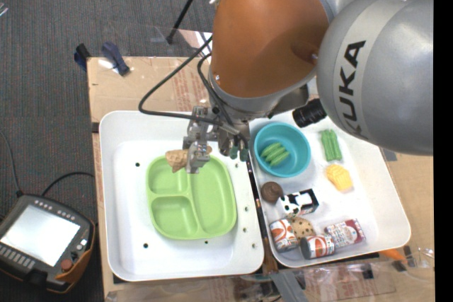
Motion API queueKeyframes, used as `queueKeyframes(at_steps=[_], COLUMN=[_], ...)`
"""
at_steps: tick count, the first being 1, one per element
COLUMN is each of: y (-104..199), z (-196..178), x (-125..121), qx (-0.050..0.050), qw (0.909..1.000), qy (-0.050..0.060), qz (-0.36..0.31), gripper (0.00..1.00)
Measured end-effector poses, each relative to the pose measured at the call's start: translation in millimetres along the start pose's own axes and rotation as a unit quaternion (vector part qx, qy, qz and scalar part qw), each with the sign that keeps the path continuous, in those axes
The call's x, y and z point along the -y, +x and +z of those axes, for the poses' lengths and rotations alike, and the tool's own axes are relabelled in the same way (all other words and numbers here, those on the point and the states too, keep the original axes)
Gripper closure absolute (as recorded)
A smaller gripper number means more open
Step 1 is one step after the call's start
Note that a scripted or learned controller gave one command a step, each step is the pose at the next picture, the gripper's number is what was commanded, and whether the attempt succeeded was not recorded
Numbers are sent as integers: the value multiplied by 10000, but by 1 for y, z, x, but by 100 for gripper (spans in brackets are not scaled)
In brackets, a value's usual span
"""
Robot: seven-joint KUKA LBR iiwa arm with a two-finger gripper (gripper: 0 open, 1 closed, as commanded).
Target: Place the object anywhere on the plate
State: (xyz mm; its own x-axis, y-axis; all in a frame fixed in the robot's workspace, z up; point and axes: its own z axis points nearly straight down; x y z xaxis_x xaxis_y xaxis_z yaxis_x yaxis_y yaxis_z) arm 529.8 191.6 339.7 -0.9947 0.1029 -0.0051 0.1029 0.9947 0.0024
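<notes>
- The plate is the landmark: green, three compartments, lying in the left bin, which takes up the near left of the worktop.
- The object, a small tan piece, sits at the plate's far-left rim, seemingly pinched at one end by the fingers, which are drawn narrow on it.
- Judgement: it looks to overhang the rim, partly outside the plate, so letting go here risks a tip-off onto the bin floor.
- Better to carry it nearer, over the large right compartment or the far-left one, then lower close to the plastic before opening, so it cannot bounce.
- Open fully and rise straight up, lest the piece cling to a finger.
- Right of the plate, the other bin holds a blue bowl and cans; these need no touching.
</notes>
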Motion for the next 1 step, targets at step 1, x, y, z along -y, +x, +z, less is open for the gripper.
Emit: queueKeyframes(at_steps=[1], y=[1], z=[3], x=[0], qx=[-25], qw=[10000], qy=[12], qz=[-3], gripper=[0])
